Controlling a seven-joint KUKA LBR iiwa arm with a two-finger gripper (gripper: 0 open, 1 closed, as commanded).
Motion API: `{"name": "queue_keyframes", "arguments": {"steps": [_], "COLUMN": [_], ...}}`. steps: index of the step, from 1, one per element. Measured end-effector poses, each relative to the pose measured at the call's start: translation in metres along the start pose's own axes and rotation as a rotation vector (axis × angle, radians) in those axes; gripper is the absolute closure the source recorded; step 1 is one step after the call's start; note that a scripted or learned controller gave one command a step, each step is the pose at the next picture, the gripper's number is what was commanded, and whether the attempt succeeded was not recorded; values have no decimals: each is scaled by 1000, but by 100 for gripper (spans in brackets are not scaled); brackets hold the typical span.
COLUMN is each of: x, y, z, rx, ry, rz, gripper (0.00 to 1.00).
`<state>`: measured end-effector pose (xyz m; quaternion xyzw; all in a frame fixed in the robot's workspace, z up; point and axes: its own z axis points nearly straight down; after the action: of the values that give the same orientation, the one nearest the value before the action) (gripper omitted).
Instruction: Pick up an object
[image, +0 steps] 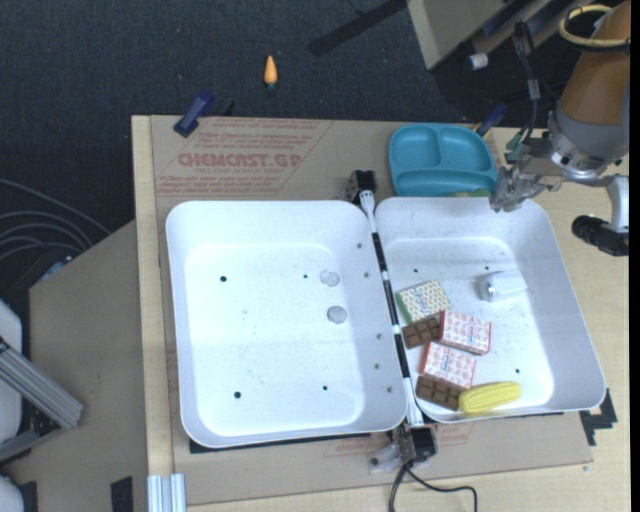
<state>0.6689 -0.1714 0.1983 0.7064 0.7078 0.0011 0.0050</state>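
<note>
Left bin (200, 300) at frame centre-left, we see two small round discs (333, 297) near its right wall. Right bin (560, 290): cards (445, 340) and chocolate pieces (420, 330) clustered lower left, corn (488, 397) at the bottom edge, small grey object (490, 288) mid-bin. Teal tray (440, 160) sits above. Gripper (508, 195) hovers at the bin's upper right rim, nothing between it; we can't tell its width.

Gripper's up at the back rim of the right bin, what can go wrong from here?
1. The gripper sits over the right bin's back rim, far from the items; dropping here risks striking the rim or the blue tray.
2. The yellow corn and chocolate bar touch, so a grasp may catch both.
</note>
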Motion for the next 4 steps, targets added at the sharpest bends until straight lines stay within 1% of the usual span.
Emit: {"name": "queue_keyframes", "arguments": {"steps": [1,2,3,4], "x": [0,0,0,0], "y": [0,1,1,2], "z": [0,-10,-10,-21], "rx": [1,-3,-2,-6], "ry": [0,-1,-1,-2], "rz": [0,0,0,-1], "gripper": [0,100,0,100]}}
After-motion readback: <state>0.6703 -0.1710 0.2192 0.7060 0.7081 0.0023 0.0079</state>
